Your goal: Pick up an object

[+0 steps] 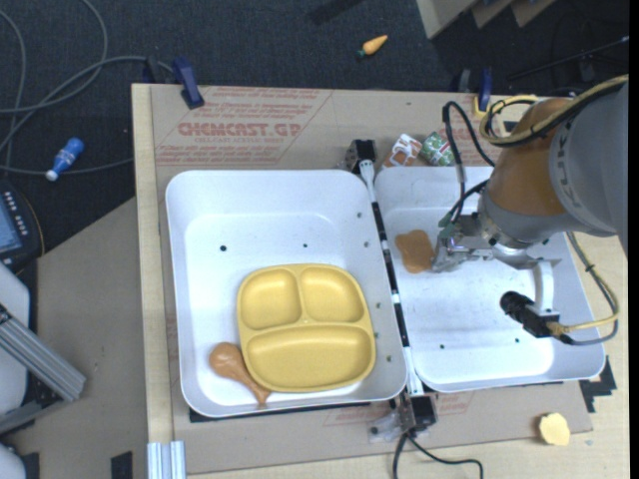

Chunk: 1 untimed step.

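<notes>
**Tool at the brown piece in the right bin**

From the camera view, we see the tool low in the right bin, near that bin's left wall, touching or just beside a flat brown piece. We cannot tell how it is set. In the left bin, a yellow divided plate lies toward the surface's front edge, an orange drumstick against its left corner.

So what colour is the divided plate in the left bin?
Yellow: the divided plate shows clearly in the camera view.
</notes>
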Motion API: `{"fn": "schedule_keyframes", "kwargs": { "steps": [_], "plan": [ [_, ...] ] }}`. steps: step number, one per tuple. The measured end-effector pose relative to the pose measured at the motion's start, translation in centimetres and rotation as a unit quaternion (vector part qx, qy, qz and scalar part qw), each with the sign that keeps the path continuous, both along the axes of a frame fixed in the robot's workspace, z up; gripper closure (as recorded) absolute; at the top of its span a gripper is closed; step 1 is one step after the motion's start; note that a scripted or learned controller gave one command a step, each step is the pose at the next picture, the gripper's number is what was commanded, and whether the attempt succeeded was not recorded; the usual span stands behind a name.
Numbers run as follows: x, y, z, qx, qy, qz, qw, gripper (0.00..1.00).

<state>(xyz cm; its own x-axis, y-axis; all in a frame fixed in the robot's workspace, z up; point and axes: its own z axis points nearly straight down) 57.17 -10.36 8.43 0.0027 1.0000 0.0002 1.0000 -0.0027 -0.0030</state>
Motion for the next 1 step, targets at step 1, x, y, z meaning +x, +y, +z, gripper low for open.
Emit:
{"fn": "schedule_keyframes", "kwargs": {
  "steps": [1],
  "plan": [
    [0.14,0.09,0.05,-0.0001,-0.001,0.001,1.0,0.0]
  ]
}}
